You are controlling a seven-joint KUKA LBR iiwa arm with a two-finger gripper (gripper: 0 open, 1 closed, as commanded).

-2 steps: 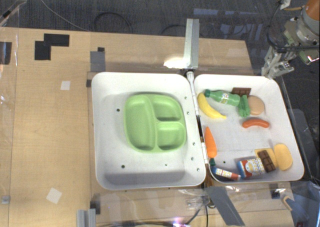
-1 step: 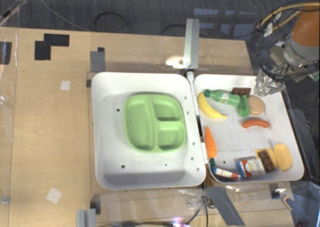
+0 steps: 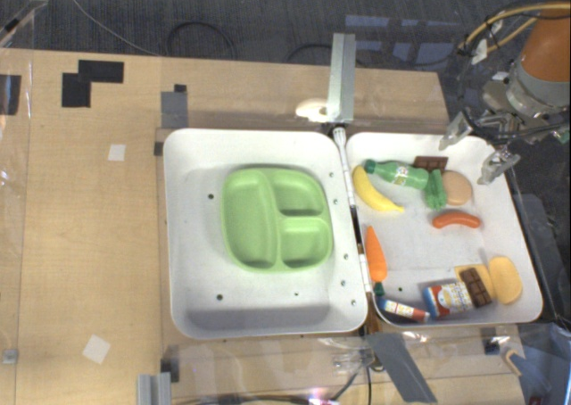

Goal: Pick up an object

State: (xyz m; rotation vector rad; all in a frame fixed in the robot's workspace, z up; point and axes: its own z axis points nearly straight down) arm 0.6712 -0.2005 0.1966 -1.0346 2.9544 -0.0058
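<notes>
The right bin [image 3: 522,243] holds toy food. A green bottle [image 3: 400,174] lies by a yellow banana [image 3: 375,191], with a brown chocolate piece [image 3: 430,163] and a tan bun [image 3: 458,186] close by. A red sausage [image 3: 457,220] lies mid-bin and an orange carrot [image 3: 376,254] along the left wall. My gripper [image 3: 475,149] hovers over the bin's far right corner, above and right of the bun. It is open, with nothing between its fingers [image 3: 496,165].
The left bin [image 3: 192,260] carries a green divided plate [image 3: 275,218]. At the right bin's near edge lie a yellow lump [image 3: 506,278], a labelled bottle [image 3: 449,297], a chocolate bar [image 3: 475,283] and a red tube [image 3: 403,309]. A metal post [image 3: 340,82] stands behind the bins.
</notes>
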